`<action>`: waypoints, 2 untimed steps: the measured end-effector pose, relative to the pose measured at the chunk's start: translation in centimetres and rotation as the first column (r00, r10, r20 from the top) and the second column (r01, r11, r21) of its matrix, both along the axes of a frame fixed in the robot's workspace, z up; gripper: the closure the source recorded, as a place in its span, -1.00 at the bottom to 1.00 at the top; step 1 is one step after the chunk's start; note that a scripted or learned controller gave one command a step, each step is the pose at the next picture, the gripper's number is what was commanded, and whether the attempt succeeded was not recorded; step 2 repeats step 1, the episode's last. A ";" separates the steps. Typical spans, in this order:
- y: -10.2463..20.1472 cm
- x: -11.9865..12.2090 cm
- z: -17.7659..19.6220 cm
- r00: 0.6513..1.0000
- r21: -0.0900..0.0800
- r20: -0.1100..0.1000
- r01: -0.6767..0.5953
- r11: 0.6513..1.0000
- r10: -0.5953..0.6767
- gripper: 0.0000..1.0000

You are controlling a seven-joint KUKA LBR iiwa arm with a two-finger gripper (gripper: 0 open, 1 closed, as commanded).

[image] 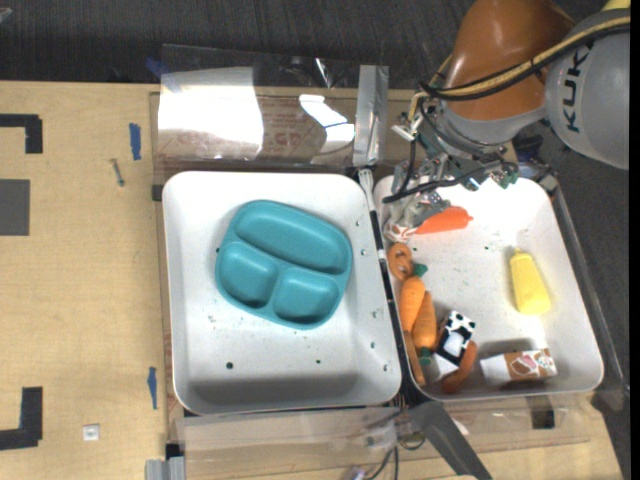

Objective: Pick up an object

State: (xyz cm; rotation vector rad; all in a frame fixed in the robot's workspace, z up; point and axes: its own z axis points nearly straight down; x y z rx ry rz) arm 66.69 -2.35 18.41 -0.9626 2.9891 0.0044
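Currently, item by item, working out from the tool:

1. Gripper [424,192]: low over the back left corner of the right bin [570,268], half hidden under cabling and the arm's wrist. Whether it is spread or closed cannot be told, and nothing can be seen held in it.
2. Orange carrot piece [445,220]: lying flat on the bin floor, just beside the gripper on the near side, seemingly apart from it. This is the likeliest pick. Risk: it is tapered and smooth, so a closure off its middle could squirt it sideways.
3. Small white-and-red scrap [399,231]: against the bin's left wall, near the gripper. Risk: it gets nipped in place of the carrot piece, or the wall blocks the descent.
4. Carrot cluster [419,313]: stacked along the same wall, nearer the camera. Crowded and poor for a clean grasp.
5. Yellow block [528,281]: well apart, with open floor around it.
6. Black-and-white toy [457,336] and small carton [529,364]: at the front of the bin.
7. Left bin [190,348]: holds a teal divided plate [285,261].
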 end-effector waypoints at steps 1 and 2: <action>-3.3 0.3 8.5 0.998 -0.004 0.017 -0.068 0.998 0.068 1.00; -3.3 0.3 8.5 0.998 -0.004 0.017 -0.068 0.998 0.068 1.00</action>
